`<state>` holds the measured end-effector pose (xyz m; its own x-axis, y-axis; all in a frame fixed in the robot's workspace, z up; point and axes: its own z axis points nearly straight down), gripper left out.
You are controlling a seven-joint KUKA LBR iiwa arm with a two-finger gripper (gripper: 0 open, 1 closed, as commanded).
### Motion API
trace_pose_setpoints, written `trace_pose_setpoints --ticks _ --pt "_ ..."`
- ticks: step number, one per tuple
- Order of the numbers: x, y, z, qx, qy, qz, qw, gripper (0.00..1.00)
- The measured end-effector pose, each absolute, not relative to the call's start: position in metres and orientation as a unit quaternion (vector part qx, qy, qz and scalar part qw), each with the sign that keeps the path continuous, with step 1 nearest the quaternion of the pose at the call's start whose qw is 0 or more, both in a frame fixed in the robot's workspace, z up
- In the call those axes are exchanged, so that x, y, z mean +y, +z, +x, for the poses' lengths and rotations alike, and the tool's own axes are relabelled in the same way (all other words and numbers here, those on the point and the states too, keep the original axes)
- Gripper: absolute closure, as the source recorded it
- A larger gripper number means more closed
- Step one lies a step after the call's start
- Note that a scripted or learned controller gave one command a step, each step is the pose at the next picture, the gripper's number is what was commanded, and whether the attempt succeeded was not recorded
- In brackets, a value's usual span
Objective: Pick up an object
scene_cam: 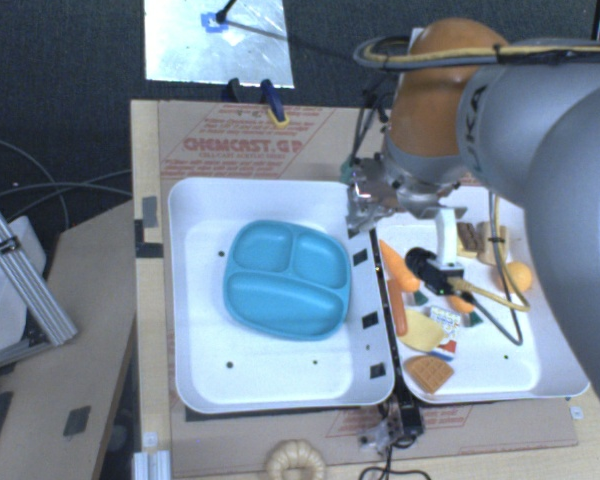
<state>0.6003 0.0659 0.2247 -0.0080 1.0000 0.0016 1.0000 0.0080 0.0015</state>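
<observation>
While the gripper [365,211] hangs over the divider between the bins, we cannot tell its finger state. Just below it in the right bin [500,378] we see a carrot [397,267], long axis running from upper left to lower right. Above the gripper, cardboard [242,143] reads "CHEMCAST GP". Left of it sits a blue tray [286,278].

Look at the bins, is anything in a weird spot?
Yes. A ring-shaped pastry lies outside both bins on the cardboard at the front edge, while the other toy food is piled in the right bin. The blue tray in the left bin also sits a little crooked.
</observation>
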Motion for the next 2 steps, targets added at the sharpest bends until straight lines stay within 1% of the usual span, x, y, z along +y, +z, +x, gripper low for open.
trace_pose_setpoints --ticks 1,2 --pt "0.0617 0.2164 0.6041 -0.708 -0.0001 -0.706 0.000 1.00" --pt "0.0624 0.2168 0.6126 -0.709 -0.0008 -0.705 -0.001 1.00"
